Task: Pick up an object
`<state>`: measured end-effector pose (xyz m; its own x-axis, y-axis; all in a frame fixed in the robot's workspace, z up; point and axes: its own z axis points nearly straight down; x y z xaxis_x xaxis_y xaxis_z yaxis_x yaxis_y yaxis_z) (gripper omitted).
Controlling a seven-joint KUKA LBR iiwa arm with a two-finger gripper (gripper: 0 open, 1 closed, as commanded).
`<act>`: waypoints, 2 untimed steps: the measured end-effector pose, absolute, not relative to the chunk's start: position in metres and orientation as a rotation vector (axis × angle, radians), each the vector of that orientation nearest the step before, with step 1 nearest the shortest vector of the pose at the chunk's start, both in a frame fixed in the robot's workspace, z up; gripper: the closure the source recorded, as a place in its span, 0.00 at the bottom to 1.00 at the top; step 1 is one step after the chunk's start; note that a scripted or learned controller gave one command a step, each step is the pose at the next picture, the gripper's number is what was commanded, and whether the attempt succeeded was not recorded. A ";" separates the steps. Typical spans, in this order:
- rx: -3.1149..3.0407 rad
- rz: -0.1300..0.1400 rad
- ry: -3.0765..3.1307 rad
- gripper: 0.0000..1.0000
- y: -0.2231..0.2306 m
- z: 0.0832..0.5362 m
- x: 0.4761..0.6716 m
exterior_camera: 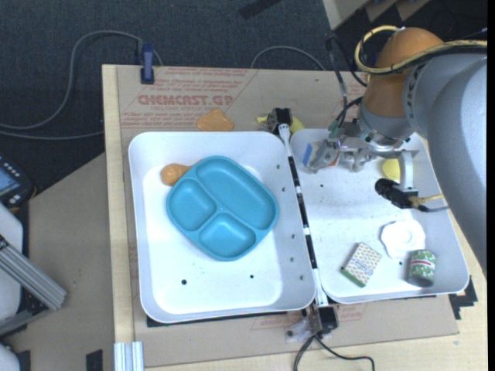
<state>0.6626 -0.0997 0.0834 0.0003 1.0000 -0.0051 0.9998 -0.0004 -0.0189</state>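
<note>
Nearest the camera, the desk (124, 300) carries two bins set side by side so a thing can pass between them. Left bin (155, 253) holds a blue tray (223, 205) with an orange piece (173, 174) tucked at its far edge. Right bin (348, 207) holds the pickable bits: box (362, 263), can (421, 267), white lump (402, 236). Claw (340, 157) hangs over the bin's far end, beside a small blue thing (308, 154), likely seeking a grasp; its state I cannot tell.

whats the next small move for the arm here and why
Probably a short descent at the far end of the right bin. The gripper sits there over a small blue-grey item, with nothing seen held. The patterned box, white disc and green can lie at the near end, so that item looks the handiest target.
</note>
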 end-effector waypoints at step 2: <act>-2.215 0.027 -2.213 0.00 -0.098 0.083 0.662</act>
